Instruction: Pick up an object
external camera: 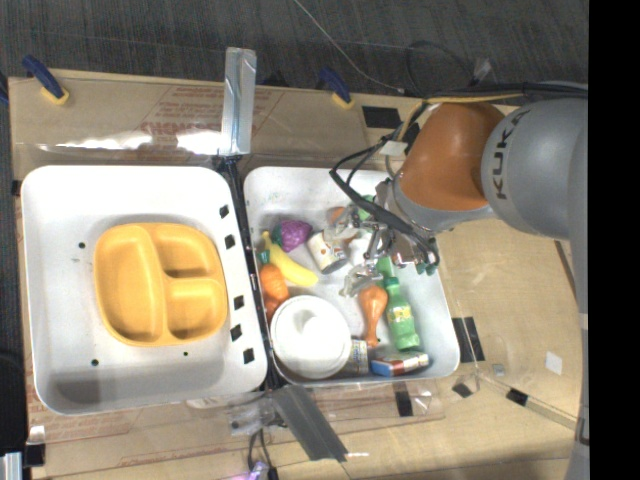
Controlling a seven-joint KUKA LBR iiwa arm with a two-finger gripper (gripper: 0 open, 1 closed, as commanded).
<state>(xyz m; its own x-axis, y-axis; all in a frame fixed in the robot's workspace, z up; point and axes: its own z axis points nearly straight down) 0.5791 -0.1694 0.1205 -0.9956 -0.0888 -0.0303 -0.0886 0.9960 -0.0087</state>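
Observation:
The right bin (440, 308) holds several toys: a purple grape bunch (294, 234), a yellow banana (291, 269), an orange piece (272, 283), a white bowl (311, 336), a brown drumstick (373, 308), a green bottle (400, 320) and a small blue-and-red item (398, 365). My gripper (362, 251) hangs low over the middle of this bin, just above the drumstick and beside the green bottle. A small white and brown object (326, 249) lies just left of it. The wrist and cables hide the fingers' stance.
The left bin (50, 268) carries a yellow divided tray (160, 280). A metal clamp (239, 98) stands at the back between the bins. The arm's orange band (448, 158) and grey link (540, 168) overhang the right bin's far right corner.

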